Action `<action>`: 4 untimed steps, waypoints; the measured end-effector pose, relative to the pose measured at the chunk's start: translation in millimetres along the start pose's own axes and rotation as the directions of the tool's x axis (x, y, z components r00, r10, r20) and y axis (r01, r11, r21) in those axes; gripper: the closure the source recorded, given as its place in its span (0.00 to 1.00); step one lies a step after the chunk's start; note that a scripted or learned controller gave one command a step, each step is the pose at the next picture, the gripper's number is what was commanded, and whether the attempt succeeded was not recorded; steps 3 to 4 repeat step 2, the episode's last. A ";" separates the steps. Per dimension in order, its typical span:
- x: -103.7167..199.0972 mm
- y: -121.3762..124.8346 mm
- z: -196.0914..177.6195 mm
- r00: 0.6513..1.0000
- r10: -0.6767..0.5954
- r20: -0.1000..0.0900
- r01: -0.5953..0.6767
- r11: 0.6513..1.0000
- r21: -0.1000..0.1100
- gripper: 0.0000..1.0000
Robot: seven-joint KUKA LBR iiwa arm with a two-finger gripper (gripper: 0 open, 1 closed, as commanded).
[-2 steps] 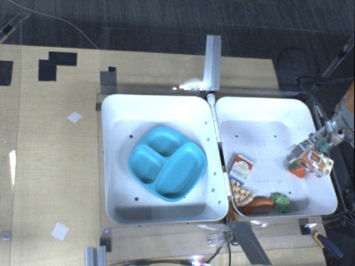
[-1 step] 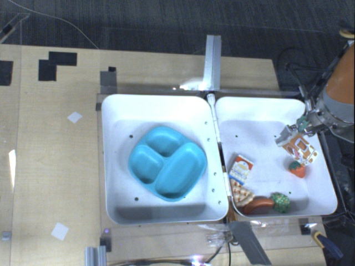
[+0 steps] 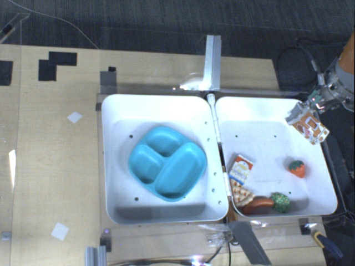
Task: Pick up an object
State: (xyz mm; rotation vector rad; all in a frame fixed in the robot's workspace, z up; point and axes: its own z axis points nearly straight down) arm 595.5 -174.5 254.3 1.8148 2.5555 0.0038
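My gripper [image 3: 308,122] reaches in from the right and hangs over the right bin's [image 3: 260,115] far right rim. It is shut on a small orange-and-white patterned piece [image 3: 313,128], which shows between the fingertips and is lifted off the bin floor. Other toy foods lie in the right bin: an orange fruit with a green top [image 3: 298,168], a small white, orange and blue carton [image 3: 241,169], a waffle [image 3: 239,192], a brown sausage [image 3: 257,205] and a green broccoli [image 3: 281,201].
The left bin [image 3: 119,121] holds a blue divided plate [image 3: 166,162]. A metal post [image 3: 213,62] stands behind the seam between the bins. Cables [image 3: 302,51] lie at the back right. Bare bin floor lies in the right bin's far half.
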 end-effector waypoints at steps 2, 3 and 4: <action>57.0 15.6 13.0 0.957 -0.291 -0.003 0.291 0.957 0.001 1.00; 57.0 15.6 13.0 0.957 -0.291 -0.003 0.291 0.957 0.001 1.00; 57.0 15.6 13.0 0.957 -0.291 -0.003 0.291 0.957 0.001 1.00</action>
